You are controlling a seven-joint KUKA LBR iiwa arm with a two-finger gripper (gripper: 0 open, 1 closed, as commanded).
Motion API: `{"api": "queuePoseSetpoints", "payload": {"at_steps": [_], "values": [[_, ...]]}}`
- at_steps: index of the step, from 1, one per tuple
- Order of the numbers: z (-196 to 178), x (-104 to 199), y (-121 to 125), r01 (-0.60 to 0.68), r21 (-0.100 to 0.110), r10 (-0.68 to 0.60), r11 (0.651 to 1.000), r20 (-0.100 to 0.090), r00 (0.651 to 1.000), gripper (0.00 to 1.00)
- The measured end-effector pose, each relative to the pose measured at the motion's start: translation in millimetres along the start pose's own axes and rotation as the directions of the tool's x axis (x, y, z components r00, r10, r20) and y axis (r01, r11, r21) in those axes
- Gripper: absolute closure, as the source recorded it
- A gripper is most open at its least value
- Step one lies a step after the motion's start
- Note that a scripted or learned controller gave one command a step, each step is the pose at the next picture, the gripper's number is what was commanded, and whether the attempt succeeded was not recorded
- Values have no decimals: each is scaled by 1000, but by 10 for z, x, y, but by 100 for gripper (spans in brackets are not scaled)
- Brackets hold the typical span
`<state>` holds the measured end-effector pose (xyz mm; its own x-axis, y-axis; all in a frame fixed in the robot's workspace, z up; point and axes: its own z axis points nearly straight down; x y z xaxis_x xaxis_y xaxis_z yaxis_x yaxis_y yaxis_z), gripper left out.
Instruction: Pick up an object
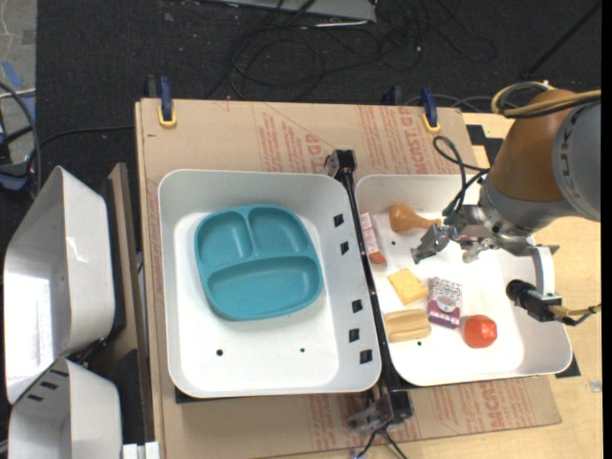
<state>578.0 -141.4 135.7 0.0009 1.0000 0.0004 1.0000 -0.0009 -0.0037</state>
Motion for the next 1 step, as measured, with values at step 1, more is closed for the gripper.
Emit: {"api": "queuePoseSetpoints", "payload": {"at_steps": [1], "values": [[456,6,2,-1,-2,1,1000,0,1000,0]]}}
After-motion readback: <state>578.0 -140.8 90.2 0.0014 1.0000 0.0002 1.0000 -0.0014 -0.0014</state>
